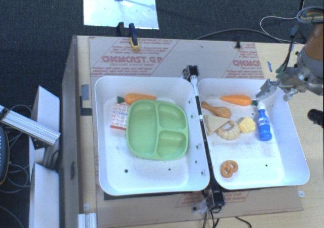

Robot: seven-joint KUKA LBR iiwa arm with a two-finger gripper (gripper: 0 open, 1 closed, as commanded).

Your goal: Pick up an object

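Your bench carries two white bins on dark carpet. In the right bin (296, 168), the blue bottle (262, 124) lies at about two o'clock, untouched. Your gripper (276, 89) hangs just above it, fingers spread, holding nothing. The pick remains undone.

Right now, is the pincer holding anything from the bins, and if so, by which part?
Nothing is held. The pincer hangs open above the right bin's far corner, near the blue bottle and the carrot, touching neither.
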